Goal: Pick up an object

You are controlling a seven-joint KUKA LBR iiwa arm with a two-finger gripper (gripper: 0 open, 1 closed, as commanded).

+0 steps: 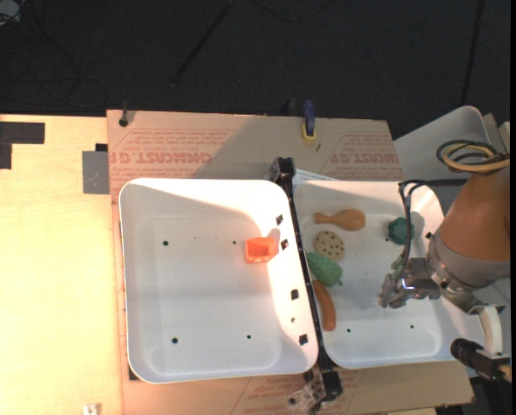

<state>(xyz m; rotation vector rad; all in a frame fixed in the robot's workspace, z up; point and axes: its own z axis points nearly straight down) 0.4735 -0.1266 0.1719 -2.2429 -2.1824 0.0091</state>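
Brown cardboard (240, 150) with upside-down red print under both bins; tool (394, 296) above right bin (387, 353), finger state unclear

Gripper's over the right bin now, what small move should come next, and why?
Probably a short shift toward the small teal object, then a descent. The gripper hangs over bare floor of the right bin, with nothing seen between its fingers. The teal piece lies just beyond it, apart from the other items, so it looks like the nearest uncluttered target.

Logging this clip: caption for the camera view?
Gripper low in right bin beside toys; orange block in left bin.
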